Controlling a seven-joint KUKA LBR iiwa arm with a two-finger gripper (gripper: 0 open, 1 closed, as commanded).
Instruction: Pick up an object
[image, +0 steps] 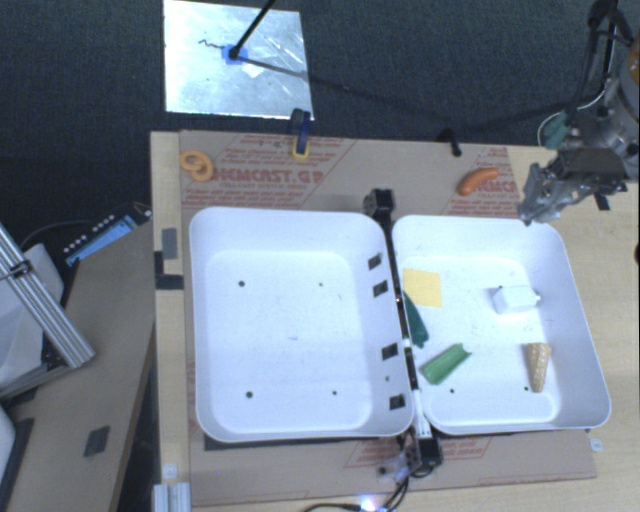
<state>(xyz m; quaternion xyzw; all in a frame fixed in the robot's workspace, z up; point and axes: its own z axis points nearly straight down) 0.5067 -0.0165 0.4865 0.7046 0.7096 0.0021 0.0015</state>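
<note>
Camera view showed the right white plastic bin (575, 300) holding a ridged beige cone (538, 365), a green pod-shaped piece (444, 363), a small white block (514, 298) and a yellow square (422, 287), all untouched. Beyond its far corner hovered the grey two-finger gripper (534, 212), probably approaching; its finger opening could not be told.

light: bright, even | glare: foil sheet (238, 60) (top left) | focus: slightly soft
</note>
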